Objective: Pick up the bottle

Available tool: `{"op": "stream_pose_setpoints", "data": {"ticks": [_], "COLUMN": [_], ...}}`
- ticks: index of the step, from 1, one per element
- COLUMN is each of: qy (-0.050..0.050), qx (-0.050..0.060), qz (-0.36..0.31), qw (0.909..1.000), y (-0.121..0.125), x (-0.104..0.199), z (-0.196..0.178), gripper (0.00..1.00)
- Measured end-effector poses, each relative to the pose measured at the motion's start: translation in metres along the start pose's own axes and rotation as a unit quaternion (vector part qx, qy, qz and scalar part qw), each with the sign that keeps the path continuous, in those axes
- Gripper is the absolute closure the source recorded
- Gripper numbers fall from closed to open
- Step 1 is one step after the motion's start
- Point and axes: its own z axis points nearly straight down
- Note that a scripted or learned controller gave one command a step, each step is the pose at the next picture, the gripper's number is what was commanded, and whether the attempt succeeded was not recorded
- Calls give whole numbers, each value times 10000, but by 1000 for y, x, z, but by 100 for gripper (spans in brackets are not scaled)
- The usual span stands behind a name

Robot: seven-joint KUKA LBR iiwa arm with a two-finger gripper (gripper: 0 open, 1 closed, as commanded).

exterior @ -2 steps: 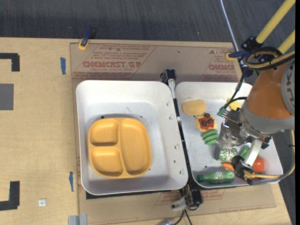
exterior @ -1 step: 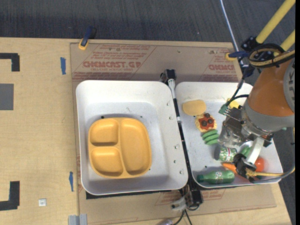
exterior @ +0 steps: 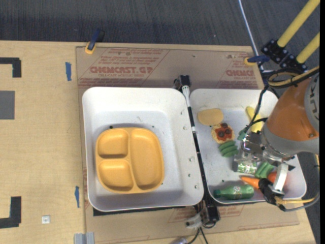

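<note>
The bottle [exterior: 233, 191] is green with a dark cap and lies on its side near the front wall of the right bin [exterior: 299, 187]. My gripper [exterior: 247, 162] hangs low over the right bin, just behind the bottle and a little to its right, among small toy foods. The grey wrist and orange band of the arm [exterior: 294, 121] cover the bin's right part.
Other things in the right bin are a tan bread piece [exterior: 209, 117], a pizza slice [exterior: 223, 133], green vegetables [exterior: 228, 148], an orange carrot [exterior: 250, 181] and a yellow item [exterior: 252, 113]. The left bin [exterior: 101, 98] holds a yellow divided plate [exterior: 130, 159]. Cables run at the far right.
</note>
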Motion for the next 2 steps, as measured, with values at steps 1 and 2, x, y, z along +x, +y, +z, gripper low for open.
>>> {"op": "stream_pose_setpoints", "data": {"ticks": [1,2], "qy": [-9,11], "qx": [93,98], "qz": [-522,-1794], "qw": [9986,9837], "y": [2,14], "x": [-21,-55], "z": [17,40], "gripper": [100,100]}}
